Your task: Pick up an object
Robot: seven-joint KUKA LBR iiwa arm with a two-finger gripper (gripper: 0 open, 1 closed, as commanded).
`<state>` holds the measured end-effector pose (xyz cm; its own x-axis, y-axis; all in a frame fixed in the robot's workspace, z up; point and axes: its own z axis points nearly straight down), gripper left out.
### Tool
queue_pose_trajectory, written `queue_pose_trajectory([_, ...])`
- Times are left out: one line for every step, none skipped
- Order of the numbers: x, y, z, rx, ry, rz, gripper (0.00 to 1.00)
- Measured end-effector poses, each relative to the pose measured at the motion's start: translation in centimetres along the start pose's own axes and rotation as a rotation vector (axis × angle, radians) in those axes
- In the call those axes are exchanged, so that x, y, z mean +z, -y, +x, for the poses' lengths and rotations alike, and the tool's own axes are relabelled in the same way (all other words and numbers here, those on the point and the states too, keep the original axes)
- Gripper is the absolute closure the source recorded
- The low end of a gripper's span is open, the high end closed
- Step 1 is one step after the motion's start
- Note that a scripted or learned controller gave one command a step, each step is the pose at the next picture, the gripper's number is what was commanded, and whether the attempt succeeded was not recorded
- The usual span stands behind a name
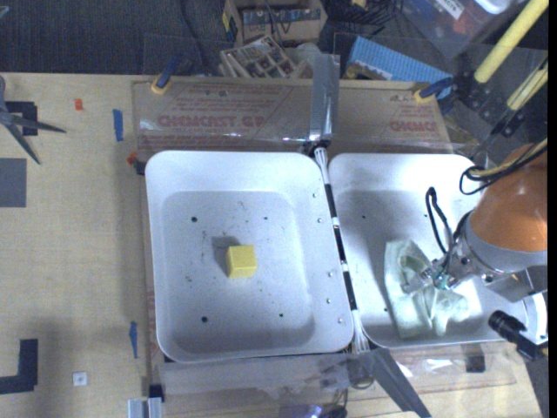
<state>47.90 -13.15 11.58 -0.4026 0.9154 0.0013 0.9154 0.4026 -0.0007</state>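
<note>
The grey robot arm with its orange band (515, 218) rises closest to the lens at the right edge, large and partly cut off by the frame, so its upper links cannot be followed. Below the band its wrist narrows to the two-finger gripper (438, 277), which reaches down into the right shallow white plastic bin (365, 190). The gripper sits directly on a crumpled pale green-white cloth or soft bag (413, 290) lying in the near half of that bin; whether the gripper is open, closed or gripping the fabric cannot be told, because the wrist body and the folds of the material hide that spot. The cloth's exact shape is hard to read, its pale folds blending into the white floor. A black cable (432, 212) loops from the arm over the bin.

The left shallow white plastic bin (165, 181) touches the right one along a shared middle rim. On its floor, roughly central, lies a small yellow cube-like block (242, 261), well apart from the arm, with a grey shadow just behind it. Tiny dark specks dot the floor around it, too small to identify.

Beyond both bins a clear plastic sheet with faded red lettering (222, 118) is hard to read
</note>
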Motion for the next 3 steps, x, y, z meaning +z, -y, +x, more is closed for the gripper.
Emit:
queue_pose_trajectory([-3.7, -0.3, 0.4, -0.480, 0.006, -0.005, 1.00])
queue_pose_trajectory([-3.5, -0.1, -4.2, -0.169, 0.006, -0.004, 1.00])
queue_pose_trajectory([0.4, -0.8, -0.8, 0.261, -0.002, 0.002, 1.00])
